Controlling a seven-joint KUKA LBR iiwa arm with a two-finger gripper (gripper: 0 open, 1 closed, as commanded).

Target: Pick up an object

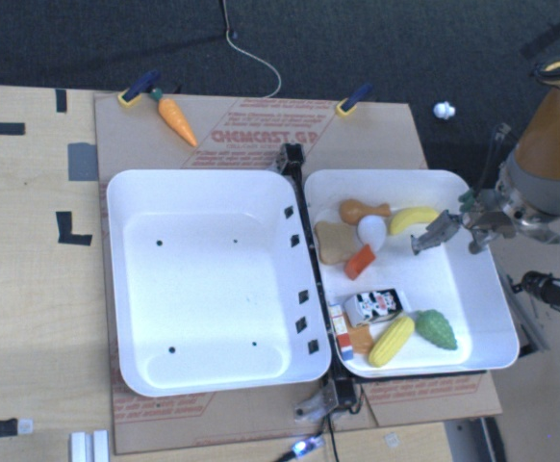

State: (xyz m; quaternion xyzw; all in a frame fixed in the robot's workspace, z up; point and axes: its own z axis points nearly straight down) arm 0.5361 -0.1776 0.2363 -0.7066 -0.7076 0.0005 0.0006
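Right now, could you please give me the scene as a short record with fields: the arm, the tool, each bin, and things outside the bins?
arm: grey with orange band, reaching in from the right
tool: above the right bin's right part, open, nothing between its fingers
right bin: banana, white egg, red block, corn cob, green leafy toy, black-and-white carton
left bin: bare white floor
outside bins: carrot on the cardboard behind the left bin
task state: no object picked up yet
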